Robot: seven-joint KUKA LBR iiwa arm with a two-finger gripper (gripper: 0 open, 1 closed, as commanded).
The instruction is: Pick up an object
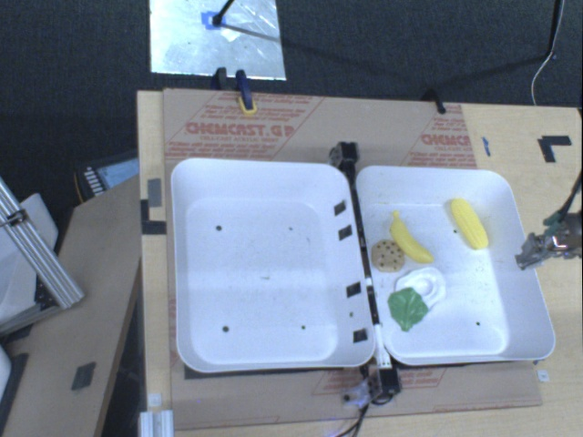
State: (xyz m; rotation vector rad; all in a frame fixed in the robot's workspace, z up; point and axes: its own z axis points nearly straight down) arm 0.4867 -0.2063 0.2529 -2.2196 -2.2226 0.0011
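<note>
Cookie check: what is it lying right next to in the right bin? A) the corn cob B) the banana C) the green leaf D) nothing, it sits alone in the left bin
B: the cookie lies against the lower end of the banana near the right bin's left wall, while the corn cob and the green leaf lie apart from it.

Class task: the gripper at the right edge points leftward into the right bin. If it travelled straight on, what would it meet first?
Probably the corn cob, slightly above the line of the gripper; height is unclear, so it might pass over.
</note>
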